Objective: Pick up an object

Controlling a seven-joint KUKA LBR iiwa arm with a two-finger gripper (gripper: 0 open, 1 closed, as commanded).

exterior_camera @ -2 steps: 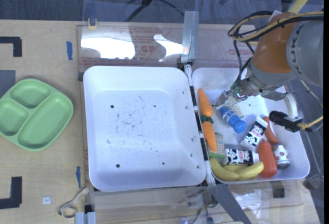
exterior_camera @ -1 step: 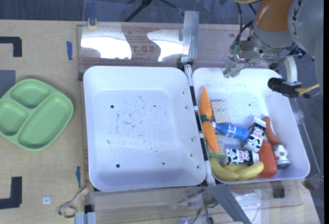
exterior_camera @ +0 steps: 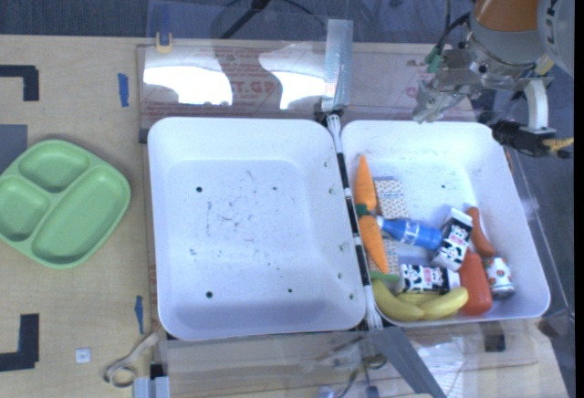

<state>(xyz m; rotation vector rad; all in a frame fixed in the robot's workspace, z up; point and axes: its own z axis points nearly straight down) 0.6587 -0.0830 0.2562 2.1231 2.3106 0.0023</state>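
Above the right bin's [exterior_camera: 493, 145] far rim, I am holding the gripper [exterior_camera: 436, 102] over bare floor, well apart from the objects piled at the near side. I cannot tell how the jaws stand; they are too small and blurred. For a clean pick I am favouring the blue bottle [exterior_camera: 410, 233], lying fairly free, rather than the banana [exterior_camera: 422, 304] pressed into the corner. Several things are overlapping there, so their edges are hard to separate.
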